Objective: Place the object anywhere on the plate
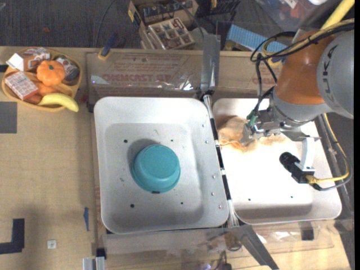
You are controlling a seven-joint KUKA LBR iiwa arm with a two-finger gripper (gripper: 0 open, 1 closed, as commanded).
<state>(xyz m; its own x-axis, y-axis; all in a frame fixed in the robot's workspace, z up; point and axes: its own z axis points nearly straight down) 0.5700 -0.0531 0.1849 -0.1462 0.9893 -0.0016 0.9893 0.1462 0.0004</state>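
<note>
A round teal plate [156,167] lies in the middle of the left white bin [112,122]. A pale tan and orange object [229,134], soft in outline, sits in the upper left corner of the right bin [270,201], close to the divider between the bins. My gripper [253,130] is low over the object's right end, and its body hides that end. From this angle I cannot tell whether it touches or grips the object. The grey arm with its orange band [301,80] comes in from the upper right.
A black fitting [293,166] on a white bracket with a yellow cable hangs over the right bin's middle. A basket of toy food [39,80] stands on the bench at the far left. Boxes and clutter [166,21] lie behind the bins.
</note>
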